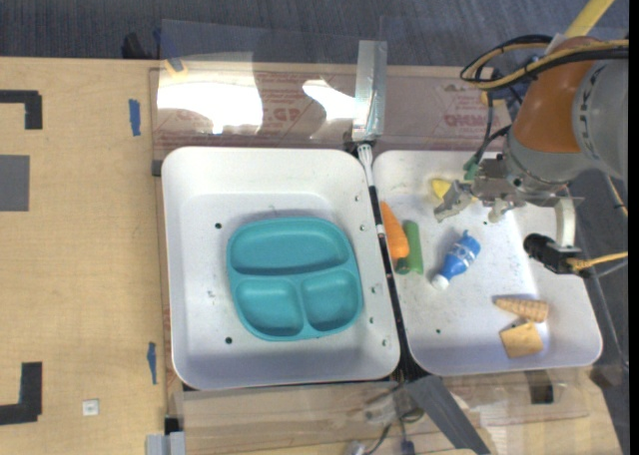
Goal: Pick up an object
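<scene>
My gripper [473,207] hangs over the back of the right bin [574,343], under the grey arm with its orange band [547,116]. Its fingers stand apart with nothing between them. A small yellow piece [440,187] lies just left of the gripper, touching or nearly touching the left finger. A blue bottle with a white cap [455,259] lies in front of the gripper, tilted. An orange carrot [395,232] and a green piece [409,248] lie side by side along the bin's left wall.
A waffle cone [521,307] and a tan block [521,340] lie at the front right of the right bin. The left bin [195,194] holds a teal divided plate [294,277]. Cables and a black part [544,249] hang by the arm's right side.
</scene>
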`<state>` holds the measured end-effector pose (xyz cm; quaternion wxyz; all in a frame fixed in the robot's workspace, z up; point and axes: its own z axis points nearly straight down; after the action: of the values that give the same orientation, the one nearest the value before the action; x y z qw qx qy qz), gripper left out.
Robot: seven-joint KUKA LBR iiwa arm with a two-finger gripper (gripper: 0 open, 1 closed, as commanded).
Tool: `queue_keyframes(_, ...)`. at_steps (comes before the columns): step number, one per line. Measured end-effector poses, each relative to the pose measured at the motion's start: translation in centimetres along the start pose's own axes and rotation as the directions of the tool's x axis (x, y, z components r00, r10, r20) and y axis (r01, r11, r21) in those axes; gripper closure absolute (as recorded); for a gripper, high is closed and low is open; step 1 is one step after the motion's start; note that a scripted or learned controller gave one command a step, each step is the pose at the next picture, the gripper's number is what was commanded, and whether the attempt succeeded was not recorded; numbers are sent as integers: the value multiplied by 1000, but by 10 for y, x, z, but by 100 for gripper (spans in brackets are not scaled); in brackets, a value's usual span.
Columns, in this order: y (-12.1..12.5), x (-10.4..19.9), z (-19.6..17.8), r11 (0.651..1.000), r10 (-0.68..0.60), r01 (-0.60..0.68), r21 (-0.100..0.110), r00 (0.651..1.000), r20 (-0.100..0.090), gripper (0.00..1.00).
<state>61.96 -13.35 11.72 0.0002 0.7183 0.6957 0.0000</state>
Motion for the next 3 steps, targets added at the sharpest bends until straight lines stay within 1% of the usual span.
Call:
queue_keyframes(1,-46,16,30,1000,-21,21,-4,1000,0,0)
queue_keyframes(2,-46,16,30,1000,-22,22,-4,1000,0,0)
queue_keyframes(3,-30,50,-73,979,-204,204,-11,979,2,0)
